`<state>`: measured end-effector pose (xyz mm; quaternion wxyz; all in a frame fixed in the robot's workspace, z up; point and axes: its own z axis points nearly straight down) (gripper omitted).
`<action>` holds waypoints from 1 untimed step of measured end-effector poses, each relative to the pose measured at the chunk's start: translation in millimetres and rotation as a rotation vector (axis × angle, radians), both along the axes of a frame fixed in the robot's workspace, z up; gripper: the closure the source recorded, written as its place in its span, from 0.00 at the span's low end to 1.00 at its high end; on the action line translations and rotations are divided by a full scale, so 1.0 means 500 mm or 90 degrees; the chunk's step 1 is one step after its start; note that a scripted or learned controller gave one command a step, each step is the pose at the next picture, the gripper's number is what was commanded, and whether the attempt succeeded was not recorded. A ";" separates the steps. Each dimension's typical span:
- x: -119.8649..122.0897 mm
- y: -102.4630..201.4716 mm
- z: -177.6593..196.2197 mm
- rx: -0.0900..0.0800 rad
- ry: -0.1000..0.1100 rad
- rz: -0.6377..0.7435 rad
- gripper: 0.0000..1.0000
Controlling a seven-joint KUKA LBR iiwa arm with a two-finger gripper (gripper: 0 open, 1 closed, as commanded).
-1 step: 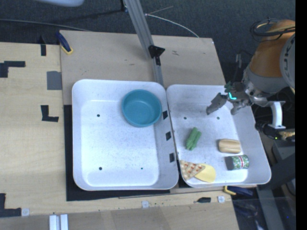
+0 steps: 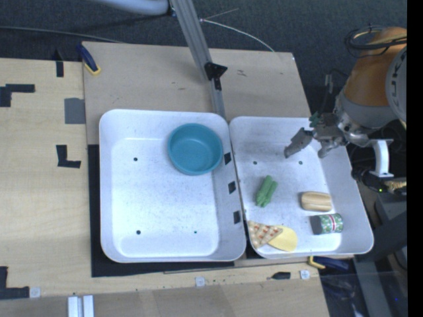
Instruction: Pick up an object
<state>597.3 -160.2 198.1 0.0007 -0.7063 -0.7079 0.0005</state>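
The pincer [image 2: 309, 145] hangs over the upper right part of the right bin [image 2: 344, 177], reaching in from the right on the grey arm [image 2: 373, 84] with its orange band. Its two dark fingers are spread apart, one pointing down to the left and the other just beside the bin's right wall, and nothing lies between them.

Four things lie in the right bin, all nearer the front edge than the pincer. The green object [image 2: 266, 191] sits closest to it, below and to the left of the left finger, clear of it with bare bin floor between. The bread roll [image 2: 315, 201] lies near the right wall, roughly straight below the pincer. Just beneath the roll is a small can [image 2: 327, 224] on its side. The pizza slice [image 2: 273, 235] rests in the front left corner, farthest from the pincer.

In the left bin [image 2: 132, 230], a blue bowl [image 2: 195, 148] stands upright near the back right corner, well apart from the pincer. Both bins rest side by side on the worktop [image 2: 132, 78].
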 end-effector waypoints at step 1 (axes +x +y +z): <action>-0.020 0.009 -0.115 0.000 0.003 0.000 0.00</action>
